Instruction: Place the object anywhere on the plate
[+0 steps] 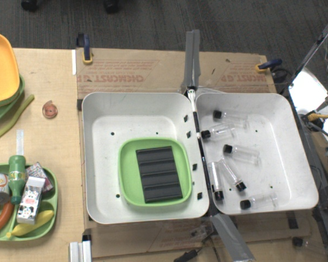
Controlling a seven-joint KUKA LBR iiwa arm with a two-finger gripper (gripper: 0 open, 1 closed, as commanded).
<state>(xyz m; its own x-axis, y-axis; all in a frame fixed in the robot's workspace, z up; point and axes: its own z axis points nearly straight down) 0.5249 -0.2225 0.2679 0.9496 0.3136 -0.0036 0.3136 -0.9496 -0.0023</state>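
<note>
Gripper state: cannot be told from the camera view, and nothing is seen being held or touched. The green plate (128, 174) is sitting in the left bin (93, 146), toward 6 o'clock of the bin floor, lying flat and square with rounded corners. A black ribbed block (159, 173) is resting on the plate's centre, its four ridges running across. The right bin (295, 146) is holding six clear vials with black caps, all lying on their sides. One vial (229, 115) is lying at 11 o'clock of that bin with its cap pointing to 9 o'clock. A second vial (217, 131) is lying just below it, its cap close to the dividing wall. A third vial (241, 153) is lying near the bin's centre, slanting toward 4 o'clock. A fourth vial (215, 180) is lying lengthwise along the 9 o'clock wall, cap toward 6 o'clock. A fifth vial (233, 177) is lying just beside it, slanting, with the two apart at the caps. A sixth vial (258, 202) is lying at 6 o'clock, near the front wall. No vial is touching the plate; all are lying well apart from it, across the two bins' adjoining walls. Both bins are resting on a cardboard sheet (131, 72).
</note>
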